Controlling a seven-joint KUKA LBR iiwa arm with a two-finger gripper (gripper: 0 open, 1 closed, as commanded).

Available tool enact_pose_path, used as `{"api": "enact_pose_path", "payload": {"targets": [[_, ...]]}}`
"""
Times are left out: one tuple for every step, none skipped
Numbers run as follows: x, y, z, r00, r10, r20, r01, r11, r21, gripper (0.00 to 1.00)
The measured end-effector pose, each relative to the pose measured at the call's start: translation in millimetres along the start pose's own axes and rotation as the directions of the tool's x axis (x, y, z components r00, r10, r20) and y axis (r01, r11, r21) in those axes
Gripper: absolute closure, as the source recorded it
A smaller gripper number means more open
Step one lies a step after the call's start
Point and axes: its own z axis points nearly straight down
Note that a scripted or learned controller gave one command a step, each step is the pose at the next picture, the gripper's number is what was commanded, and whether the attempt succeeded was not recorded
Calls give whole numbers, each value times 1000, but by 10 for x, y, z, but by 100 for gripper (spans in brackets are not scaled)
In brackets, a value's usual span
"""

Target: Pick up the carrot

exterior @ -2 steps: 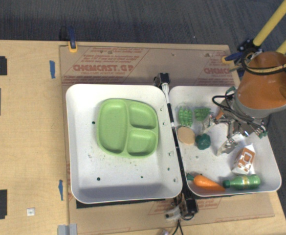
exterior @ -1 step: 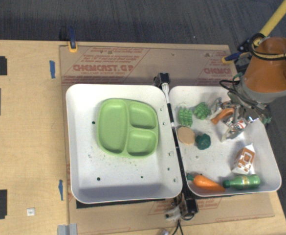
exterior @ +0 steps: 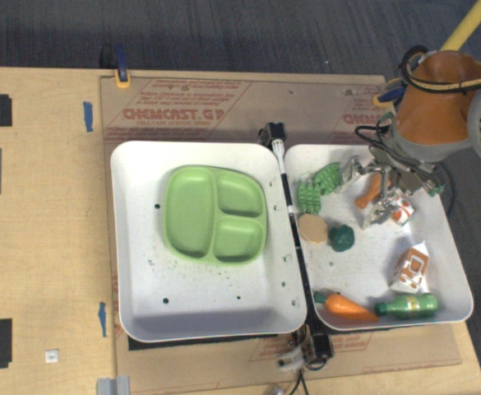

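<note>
**Carrot sits at the near edge of the right bin, gripper up at the far end**

Starting out left of the right bin (exterior: 363, 270): the left bin (exterior: 125, 245) lies side by side with it, rims touching, and it carries a pale green divided plate (exterior: 215, 212).

Now into the right bin itself. Along its left wall, towards the far side, there are two ridged green pieces (exterior: 310, 196) close together. Just nearer along that same wall lies a tan disc (exterior: 312, 228), with a dark green ball (exterior: 341, 237) right beside it, a little further into the bin.

And here is the carrot (exterior: 347, 306). It lies flat in the bin's near left corner, orange body pointing right, leafy end to the left, with nothing gripping it. Its tip is just beside a green bottle (exterior: 406, 306), which lies along the bin's near wall.

Over to the bin's right side, an orange-and-white packet (exterior: 411, 268) lies just above the bottle.

Up in the bin's far right part hangs the gripper (exterior: 380, 200), under the arm's orange band (exterior: 437, 97). A small orange piece (exterior: 369, 191) and a smaller orange-and-white packet (exterior: 401, 213) sit right by it. Whether the gripper is open or closed, I cannot tell. It is well apart from the carrot.
</note>
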Motion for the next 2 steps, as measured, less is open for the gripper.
{"api": "enact_pose_path", "payload": {"targets": [[25,-496,-245,987,162,1,-162,987,-2,0],[78,-615,-1623,1000,30,1,-30,1000,-1,0]]}}
